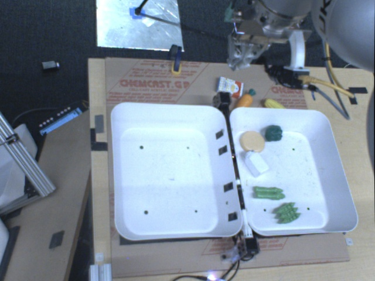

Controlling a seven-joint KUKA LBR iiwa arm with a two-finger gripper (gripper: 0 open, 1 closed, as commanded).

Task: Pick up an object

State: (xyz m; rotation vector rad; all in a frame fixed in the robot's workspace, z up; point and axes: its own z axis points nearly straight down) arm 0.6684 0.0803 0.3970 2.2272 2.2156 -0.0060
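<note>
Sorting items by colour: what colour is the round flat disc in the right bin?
Tan round flat disc, clearest in the camera view.

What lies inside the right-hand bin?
Right bin holds a tan disc, dark green lump, white block and two green pieces. Nothing visibly stacked.

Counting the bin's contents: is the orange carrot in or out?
Out: the carrot lies on the bench behind the right bin's rim.
</note>
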